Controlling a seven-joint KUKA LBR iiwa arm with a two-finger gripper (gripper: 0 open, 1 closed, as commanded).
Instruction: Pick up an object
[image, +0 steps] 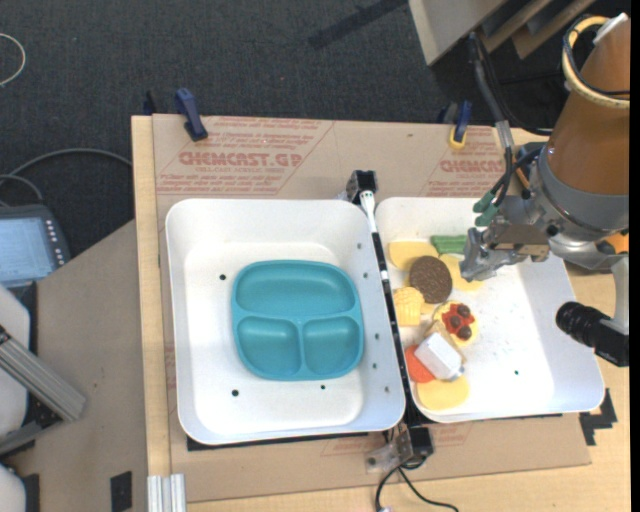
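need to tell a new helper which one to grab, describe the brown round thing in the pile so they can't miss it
Look in the right bin, at the toy food pile along its left side. The brown round cookie lies near the pile's top, just left of the gripper. It is the only dark brown piece among yellow, red and white ones.

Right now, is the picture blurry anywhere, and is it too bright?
In the camera view, the teal three-compartment plastic plate looks sharp; the left white bin is washed out by bright light; the small toy foods are slightly soft; the gripper casts little shadow.
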